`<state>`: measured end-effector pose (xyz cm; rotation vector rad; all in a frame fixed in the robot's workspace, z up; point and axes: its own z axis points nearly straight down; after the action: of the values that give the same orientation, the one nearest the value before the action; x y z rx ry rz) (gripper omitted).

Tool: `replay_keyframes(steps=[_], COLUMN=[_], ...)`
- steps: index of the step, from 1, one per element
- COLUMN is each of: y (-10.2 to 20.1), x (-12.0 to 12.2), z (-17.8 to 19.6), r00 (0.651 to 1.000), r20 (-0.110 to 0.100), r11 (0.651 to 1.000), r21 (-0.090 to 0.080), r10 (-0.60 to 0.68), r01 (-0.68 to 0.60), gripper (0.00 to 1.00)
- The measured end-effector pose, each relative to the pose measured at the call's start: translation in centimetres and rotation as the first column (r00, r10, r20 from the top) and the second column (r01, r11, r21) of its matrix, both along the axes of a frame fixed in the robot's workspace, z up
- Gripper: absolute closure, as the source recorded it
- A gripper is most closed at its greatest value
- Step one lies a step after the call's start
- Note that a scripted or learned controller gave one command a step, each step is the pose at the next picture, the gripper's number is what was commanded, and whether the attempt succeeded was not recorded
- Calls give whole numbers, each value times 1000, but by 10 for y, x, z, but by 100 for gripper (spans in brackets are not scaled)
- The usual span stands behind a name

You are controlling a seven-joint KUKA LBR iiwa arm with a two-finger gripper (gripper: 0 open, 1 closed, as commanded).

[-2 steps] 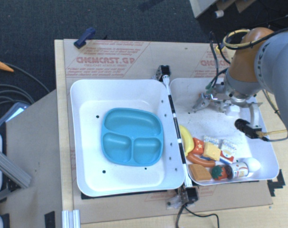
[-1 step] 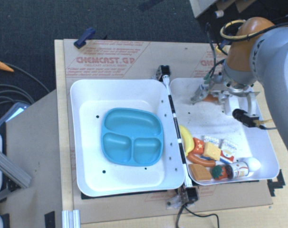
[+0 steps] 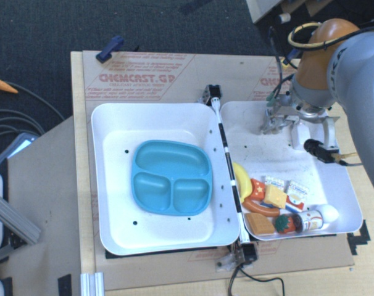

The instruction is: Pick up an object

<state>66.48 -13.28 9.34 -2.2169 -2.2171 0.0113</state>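
The arm enters from the right, with its orange band at the upper right above the right bin. The gripper hangs over the far end of the right bin, above bare white floor. Whether its jaws are wide or narrow cannot be told; nothing is visible between them. A black cylindrical part projects from the wrist toward the bin's right wall.

All loose objects lie in the near end of the right bin, well apart from the gripper. A yellow banana lies against the divider between the bins. Beside it, away from the divider, sit a red item, a tan block and an orange flat piece. A small bottle with a white cap lies on its side near the bin's near right corner, with a green-and-red item just beside it. Small wrapped packets lie on the gripper side of this cluster.

The left bin holds a blue divided plate with three compartments, resting flat at the bin's middle. Both bins sit on a tabletop covered with printed cardboard.
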Motion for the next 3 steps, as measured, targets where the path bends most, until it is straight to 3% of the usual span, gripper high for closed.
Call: replay_keyframes(steps=[1, 2, 3], y=[0, -2, -31], x=[0, -92, -22], z=[0, 6, -9], r00=[1000, 1000, 1000], r20=[0, 7, 10], r11=[1000, 1000, 1000], r21=[0, 2, 0], r10=[0, -1, 0], r01=[0, 1, 0], gripper=[0, 0, 0])
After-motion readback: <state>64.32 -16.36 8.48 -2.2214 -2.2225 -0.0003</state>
